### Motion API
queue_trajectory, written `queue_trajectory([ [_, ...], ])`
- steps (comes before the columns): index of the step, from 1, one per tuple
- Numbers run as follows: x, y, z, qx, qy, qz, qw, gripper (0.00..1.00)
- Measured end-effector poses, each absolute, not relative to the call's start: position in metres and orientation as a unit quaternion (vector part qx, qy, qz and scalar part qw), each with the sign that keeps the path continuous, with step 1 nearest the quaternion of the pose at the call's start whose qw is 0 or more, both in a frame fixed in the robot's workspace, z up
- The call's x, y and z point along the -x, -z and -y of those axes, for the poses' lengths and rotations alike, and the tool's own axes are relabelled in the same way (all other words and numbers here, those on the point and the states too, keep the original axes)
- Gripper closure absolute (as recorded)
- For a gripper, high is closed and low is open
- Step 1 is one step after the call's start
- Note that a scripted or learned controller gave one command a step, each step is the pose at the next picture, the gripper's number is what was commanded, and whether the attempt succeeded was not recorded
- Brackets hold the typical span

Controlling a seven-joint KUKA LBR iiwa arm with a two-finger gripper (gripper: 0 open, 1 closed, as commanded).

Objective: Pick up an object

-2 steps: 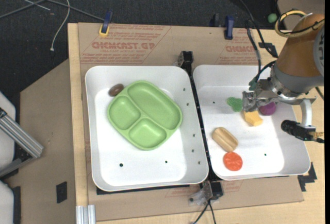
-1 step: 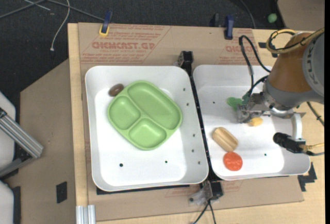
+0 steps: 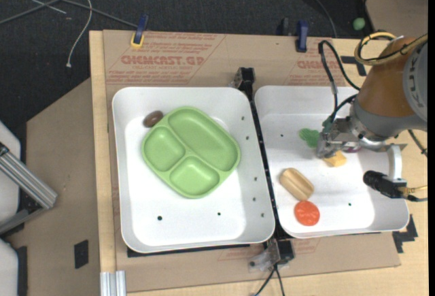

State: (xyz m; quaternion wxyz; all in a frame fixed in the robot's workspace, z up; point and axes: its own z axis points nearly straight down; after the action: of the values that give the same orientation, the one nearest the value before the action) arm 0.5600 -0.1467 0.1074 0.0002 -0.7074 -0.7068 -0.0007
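**Yellow piece under claw**

Yellow block (image 3: 334,160) in right bin (image 3: 353,216), just beneath claw (image 3: 332,146); claw state impossible to tell. Probably light, stiff; best taken across short sides. Green scrap (image 3: 309,136) beside; bread roll (image 3: 297,184), red ball (image 3: 306,213) nearer.

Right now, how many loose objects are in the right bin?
4: green piece and yellow piece by the gripper, tan bread roll mid-bin, red tomato near front; the arm may hide more.
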Motion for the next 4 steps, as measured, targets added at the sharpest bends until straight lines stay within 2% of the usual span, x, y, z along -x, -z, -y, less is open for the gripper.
queue_trajectory([
  [1,-0.561,-0.171,0.145,0.707,0.0014,0.707,-0.002,1.00],
  [2,-0.552,-0.227,0.146,0.707,0.0011,0.707,-0.002,1.00],
  [3,-0.553,-0.242,0.146,0.707,0.0010,0.707,-0.001,1.00],
  [4,-0.576,-0.249,0.100,0.705,0.0013,0.709,-0.001,1.00],
])
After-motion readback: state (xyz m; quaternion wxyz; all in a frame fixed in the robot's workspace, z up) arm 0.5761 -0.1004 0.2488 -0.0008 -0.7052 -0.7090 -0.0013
